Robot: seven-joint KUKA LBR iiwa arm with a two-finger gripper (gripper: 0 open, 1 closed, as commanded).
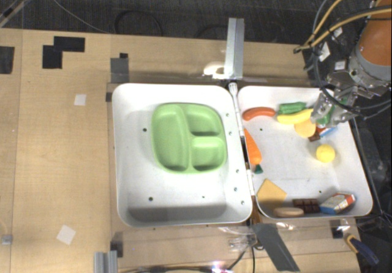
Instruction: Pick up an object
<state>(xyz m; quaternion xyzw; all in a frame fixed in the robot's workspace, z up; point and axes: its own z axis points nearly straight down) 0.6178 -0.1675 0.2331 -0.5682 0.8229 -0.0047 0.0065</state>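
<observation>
Yellow toy (296,118) just beside claw (323,114)

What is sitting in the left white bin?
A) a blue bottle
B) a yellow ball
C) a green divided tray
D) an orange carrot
C: the green divided tray lies alone in the left bin, while the yellow ball and the orange carrot lie in the right bin.
</observation>
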